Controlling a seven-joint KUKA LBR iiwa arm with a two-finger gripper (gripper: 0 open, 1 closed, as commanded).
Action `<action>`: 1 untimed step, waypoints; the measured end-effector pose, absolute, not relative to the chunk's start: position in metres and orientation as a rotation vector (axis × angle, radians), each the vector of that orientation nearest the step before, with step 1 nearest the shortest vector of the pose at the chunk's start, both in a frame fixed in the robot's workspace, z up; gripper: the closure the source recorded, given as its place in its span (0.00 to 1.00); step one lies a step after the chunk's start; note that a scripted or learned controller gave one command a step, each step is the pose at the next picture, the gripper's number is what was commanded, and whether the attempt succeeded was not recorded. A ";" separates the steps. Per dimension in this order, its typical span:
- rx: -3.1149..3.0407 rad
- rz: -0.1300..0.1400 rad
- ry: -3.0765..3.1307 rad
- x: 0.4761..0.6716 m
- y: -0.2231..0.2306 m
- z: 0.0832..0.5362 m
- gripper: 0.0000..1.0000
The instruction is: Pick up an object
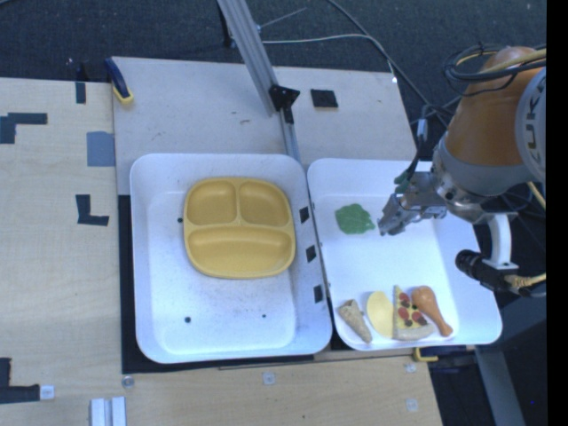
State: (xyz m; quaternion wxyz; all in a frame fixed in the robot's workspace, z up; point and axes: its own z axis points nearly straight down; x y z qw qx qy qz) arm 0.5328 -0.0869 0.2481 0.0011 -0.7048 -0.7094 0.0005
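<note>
Your hand [391, 223] hangs over the right bin [461, 264], just right of the green piece [355, 219]; you cannot tell how it is set or whether anything is gripped. Toy food [398, 314] lies at that bin's near edge. The left bin [160, 264] holds a yellow tray [239, 227].

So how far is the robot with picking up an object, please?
Nothing looks lifted yet: the green piece and the toy food lie in the right bin. The gripper hangs beside the green piece. The grasp and lift remain.
</note>
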 end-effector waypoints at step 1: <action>-2.213 0.002 -2.226 0.531 -0.027 0.238 1.00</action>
